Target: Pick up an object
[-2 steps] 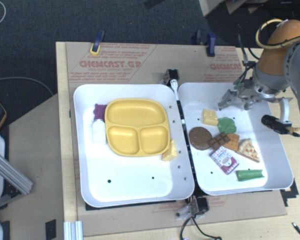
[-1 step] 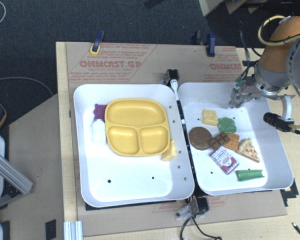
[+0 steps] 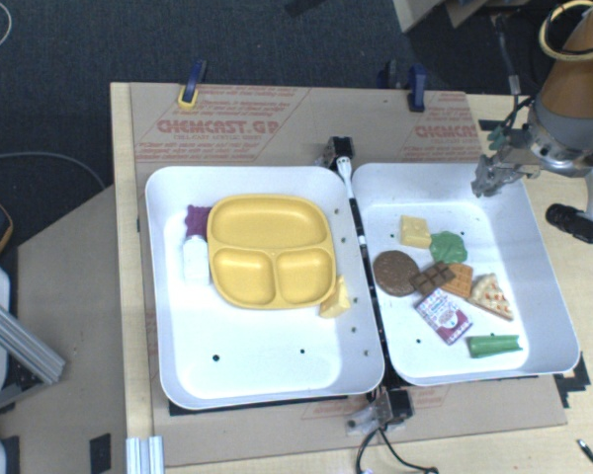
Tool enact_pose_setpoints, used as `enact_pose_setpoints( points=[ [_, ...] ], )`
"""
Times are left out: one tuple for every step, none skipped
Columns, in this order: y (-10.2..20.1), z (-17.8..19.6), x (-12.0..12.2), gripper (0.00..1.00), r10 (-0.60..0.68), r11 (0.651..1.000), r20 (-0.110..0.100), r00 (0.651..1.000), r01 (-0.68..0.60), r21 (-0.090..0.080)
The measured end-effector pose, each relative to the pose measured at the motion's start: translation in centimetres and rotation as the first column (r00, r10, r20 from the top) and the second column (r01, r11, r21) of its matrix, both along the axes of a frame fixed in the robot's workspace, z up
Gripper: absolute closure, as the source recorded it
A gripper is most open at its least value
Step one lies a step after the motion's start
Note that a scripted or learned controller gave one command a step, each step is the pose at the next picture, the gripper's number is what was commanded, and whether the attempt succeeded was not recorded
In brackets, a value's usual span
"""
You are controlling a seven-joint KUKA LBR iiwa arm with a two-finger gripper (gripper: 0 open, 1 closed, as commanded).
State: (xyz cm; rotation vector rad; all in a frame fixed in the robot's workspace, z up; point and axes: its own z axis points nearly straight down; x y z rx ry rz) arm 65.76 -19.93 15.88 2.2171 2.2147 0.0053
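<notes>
My gripper (image 3: 491, 178) hangs over the far right corner of the right bin (image 3: 415, 194), above bare white floor and away from the objects. In that bin lie a pale yellow block (image 3: 414, 230), a green lump (image 3: 448, 246), a brown round cookie (image 3: 394, 272), an orange piece (image 3: 459, 278), a pizza slice (image 3: 493, 296), a small red-and-white packet (image 3: 443, 315) and a green wedge (image 3: 493, 344). Nothing is seen between the fingers.
The left bin (image 3: 267, 363) holds a yellow sectioned tray (image 3: 271, 249), with a purple item (image 3: 197, 219) and a white item (image 3: 195, 260) at its left and a yellow scrap (image 3: 334, 300) at its right. Clamps (image 3: 188, 89) sit on the back edge of the board.
</notes>
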Motion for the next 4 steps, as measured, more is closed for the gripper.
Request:
enact_pose_setpoints(
  points=[
    [-0.6, 6.2, 0.6, 1.00, 0.001, 1.000, 0.000, 1.000, -0.001, 0.000],
    [-0.5, 6.7, 0.6, 1.00, 0.002, 1.000, -0.003, 1.000, -0.002, 0.001],
    [5.6, 6.3, -0.9, 1.00, 0.007, 1.000, -0.010, 1.000, -0.007, 0.006],
    [10.7, 5.4, -2.2, 1.00, 0.005, 1.000, -0.012, 1.000, -0.005, 0.005]
  ],
)
